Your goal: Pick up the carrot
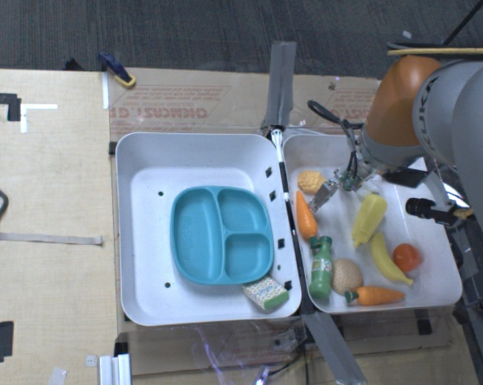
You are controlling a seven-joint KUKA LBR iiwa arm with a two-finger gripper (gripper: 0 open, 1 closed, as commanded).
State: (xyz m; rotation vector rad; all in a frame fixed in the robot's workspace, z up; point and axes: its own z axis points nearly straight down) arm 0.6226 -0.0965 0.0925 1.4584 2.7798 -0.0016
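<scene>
Two-finger gripper (328, 192) hangs with fingers parted and nothing between them over the right white bin (434, 299), the slim orange carrot (306, 216) just to its left-below against the bin's left wall, long axis roughly top-to-bottom in view.

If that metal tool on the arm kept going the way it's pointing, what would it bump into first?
The tool points down and to the view's left, toward the carrot lying along the right bin's left wall. That carrot looks first in line, though the tool's height above it is unclear.
</scene>
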